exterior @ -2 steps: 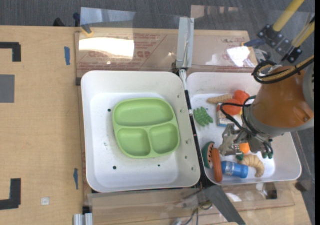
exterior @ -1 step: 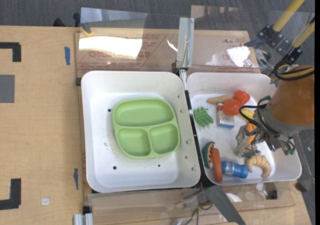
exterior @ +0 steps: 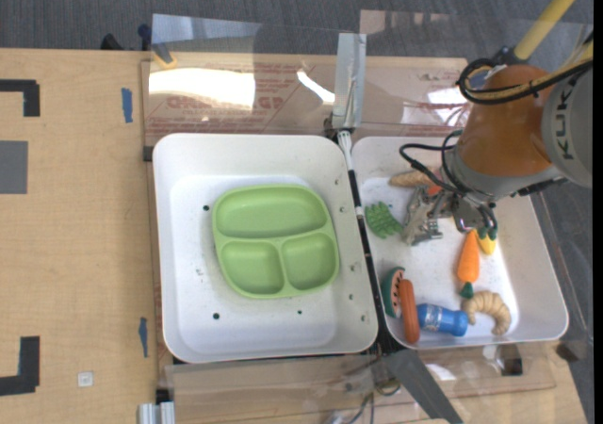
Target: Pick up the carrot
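The carrot (exterior: 468, 258), orange and short, lies in the right bin (exterior: 537, 252) near its right side, pointing roughly toward the front. My gripper (exterior: 426, 227) hangs over the middle of that bin, a little left of the carrot and slightly behind it, not touching it. Its metal fingers (exterior: 415, 220) stand apart, open, with nothing between them. The grey arm with its orange band (exterior: 499, 130) comes in from the back right.
Around the carrot lie a small yellow piece (exterior: 487, 241), a croissant (exterior: 492, 308), a blue can (exterior: 441, 319), a red sausage (exterior: 409, 308), a watermelon slice (exterior: 393, 285), a green toy (exterior: 382, 220) and a tan piece (exterior: 409, 179). A green divided plate (exterior: 273, 241) sits in the left bin.
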`<state>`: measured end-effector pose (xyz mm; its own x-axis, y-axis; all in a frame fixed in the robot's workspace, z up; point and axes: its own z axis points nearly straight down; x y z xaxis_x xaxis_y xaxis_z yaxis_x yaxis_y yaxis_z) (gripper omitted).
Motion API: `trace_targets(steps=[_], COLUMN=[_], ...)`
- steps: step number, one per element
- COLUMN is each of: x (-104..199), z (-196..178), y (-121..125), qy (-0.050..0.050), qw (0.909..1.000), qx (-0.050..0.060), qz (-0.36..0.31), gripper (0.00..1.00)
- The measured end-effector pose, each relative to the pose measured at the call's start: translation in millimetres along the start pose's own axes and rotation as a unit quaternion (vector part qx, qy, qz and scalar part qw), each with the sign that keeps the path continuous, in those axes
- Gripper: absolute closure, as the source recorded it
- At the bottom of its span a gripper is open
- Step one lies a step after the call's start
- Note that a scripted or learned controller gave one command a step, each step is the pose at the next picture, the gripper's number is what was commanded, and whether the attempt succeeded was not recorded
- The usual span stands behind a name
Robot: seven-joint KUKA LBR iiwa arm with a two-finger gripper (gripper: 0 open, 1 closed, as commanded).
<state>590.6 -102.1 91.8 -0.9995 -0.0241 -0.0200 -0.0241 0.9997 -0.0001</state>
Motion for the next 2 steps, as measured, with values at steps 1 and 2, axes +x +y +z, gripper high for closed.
trace_targets(steps=[1, 2], x=[-1, 73], z=[0, -1], y=[-41, -61], qy=[0.000, 0.003], qw=[0.9844, 0.9206], qx=[0.001, 0.000], qz=[-0.176, -0.391], gripper=[1.00, 1.00])
